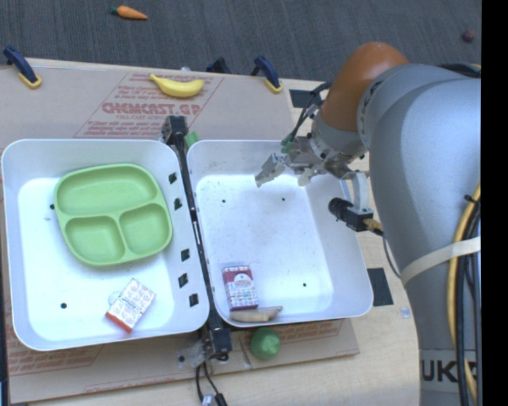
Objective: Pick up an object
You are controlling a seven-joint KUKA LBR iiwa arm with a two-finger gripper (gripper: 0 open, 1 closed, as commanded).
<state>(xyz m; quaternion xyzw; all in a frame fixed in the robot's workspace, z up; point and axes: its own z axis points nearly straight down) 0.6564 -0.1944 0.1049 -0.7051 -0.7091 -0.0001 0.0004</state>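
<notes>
The big grey arm (423, 167) hides the right bin's (237, 155) far corner, and the pincer (275, 169) is maybe too blurry to read.

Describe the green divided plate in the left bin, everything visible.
The pale green plastic-looking divided plate lies flat, right side up, in the upper part of the left white bin. It has rounded corners, a raised rim and three compartments: one long across the top, two smaller below. It sits slightly rotated, apart from the small red-and-white packet below it.

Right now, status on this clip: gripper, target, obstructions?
Gripper over right white bin's far edge, nothing seen in it. Small red box and tan stick-shaped item lie at near wall, untouched. Path between looks clear.
</notes>
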